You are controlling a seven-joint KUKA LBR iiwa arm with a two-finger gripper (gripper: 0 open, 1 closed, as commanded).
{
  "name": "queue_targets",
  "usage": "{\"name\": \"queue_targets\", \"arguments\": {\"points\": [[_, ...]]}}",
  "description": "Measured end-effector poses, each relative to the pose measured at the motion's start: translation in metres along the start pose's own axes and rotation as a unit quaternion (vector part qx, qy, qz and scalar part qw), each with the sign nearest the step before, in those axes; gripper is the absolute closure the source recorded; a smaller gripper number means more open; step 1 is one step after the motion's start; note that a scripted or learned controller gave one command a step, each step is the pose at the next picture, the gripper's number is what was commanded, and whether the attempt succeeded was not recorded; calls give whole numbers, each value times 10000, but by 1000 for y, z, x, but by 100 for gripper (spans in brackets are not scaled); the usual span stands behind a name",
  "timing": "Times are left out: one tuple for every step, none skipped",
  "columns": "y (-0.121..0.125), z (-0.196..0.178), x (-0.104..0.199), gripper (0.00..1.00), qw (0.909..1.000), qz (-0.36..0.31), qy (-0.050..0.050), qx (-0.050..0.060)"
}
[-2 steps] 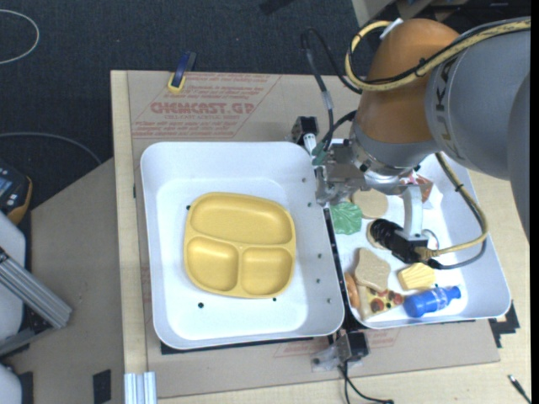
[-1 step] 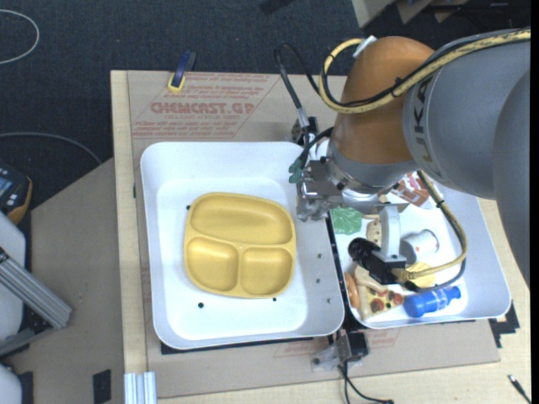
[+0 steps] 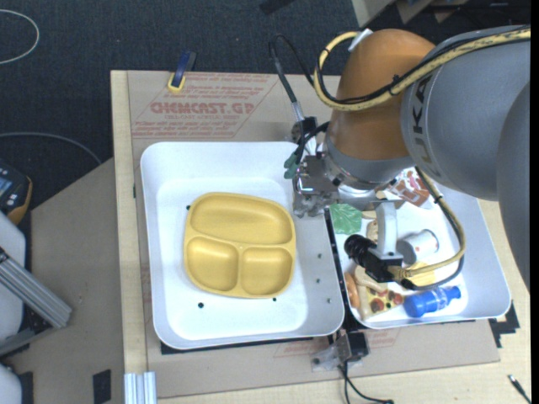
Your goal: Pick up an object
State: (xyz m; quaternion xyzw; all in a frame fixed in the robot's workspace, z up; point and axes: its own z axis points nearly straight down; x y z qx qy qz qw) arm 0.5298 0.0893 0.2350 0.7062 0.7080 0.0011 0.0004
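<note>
Brown cardboard sheet [image 3: 202, 108] under the bins; its red print reads "CHEMCAST GP". Left white bin [image 3: 160, 225]: yellow three-compartment plastic tray [image 3: 240, 244], lying flat. Grey arm with orange band [image 3: 379, 82] leans over right white bin [image 3: 493, 284], wrist down by its left wall. Gripper [image 3: 337, 196]: opening cannot be told. Green crumpled item [image 3: 345, 219] sits just beside it, blue plastic bottle [image 3: 431, 300] at the near edge.

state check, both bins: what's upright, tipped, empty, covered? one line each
Yellow tray: flat, right way up in left bin, compartments empty.
Blue bottle: on its side in right bin, by the near rim.
White cup: looks tipped on its side, right bin.
Arm: reaching over right bin.
Green item: partly hidden under it.
</note>
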Motion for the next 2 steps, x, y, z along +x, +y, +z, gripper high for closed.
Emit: {"name": "queue_targets", "arguments": {"points": [[-6,19,-5,100,10000,17,-6,35],[-6,8,-10,100,10000,15,-4,-1]]}}
